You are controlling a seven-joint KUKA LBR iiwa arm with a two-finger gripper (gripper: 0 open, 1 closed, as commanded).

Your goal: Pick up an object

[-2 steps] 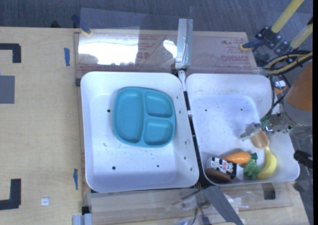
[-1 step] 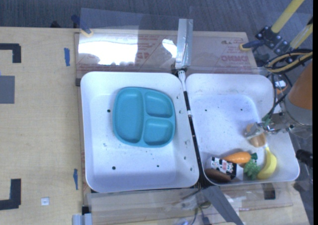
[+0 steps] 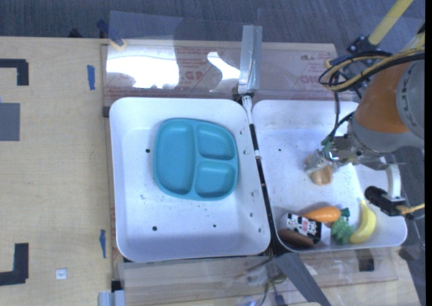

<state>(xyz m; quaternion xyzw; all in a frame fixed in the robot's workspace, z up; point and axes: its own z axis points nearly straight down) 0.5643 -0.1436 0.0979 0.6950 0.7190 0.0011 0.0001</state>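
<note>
Two shallow white plastic bins are seen side by side on a pale wooden bench (image 3: 47, 183). The left bin (image 3: 128, 230) carries a turquoise three-compartment plastic plate (image 3: 196, 158), lying flat near its middle.

The right bin (image 3: 290, 129) holds the loose items, gathered along its near edge — an orange toy carrot (image 3: 320, 215), a green toy broccoli floret (image 3: 342, 230) just to the right of it, a yellow toy banana (image 3: 365, 223) curved against the right wall, and a small black-and-white cow-patterned object (image 3: 302, 226) beside the carrot's left end, with something dark brown under it that cannot be made out. A small tan, rounded lump (image 3: 321, 175) lies apart from these, near the bin's middle.

The grey arm with its orange band (image 3: 381, 112) is seen entering from the right, bent down over the right bin. The claw (image 3: 325, 161) is placed directly above and touching or almost touching the tan lump; its metallic tip is blurred, so whether it is spread or pressed together cannot be told, nor whether the lump is gripped.

Behind the bins a clear plastic sheet (image 3: 175, 61) with glare is noted, and a grey upright post (image 3: 250, 58) at the divide between the bins. Blue tape marks (image 3: 90, 76) are stuck on the bench — black angled markings (image 3: 17, 71) too.
</note>
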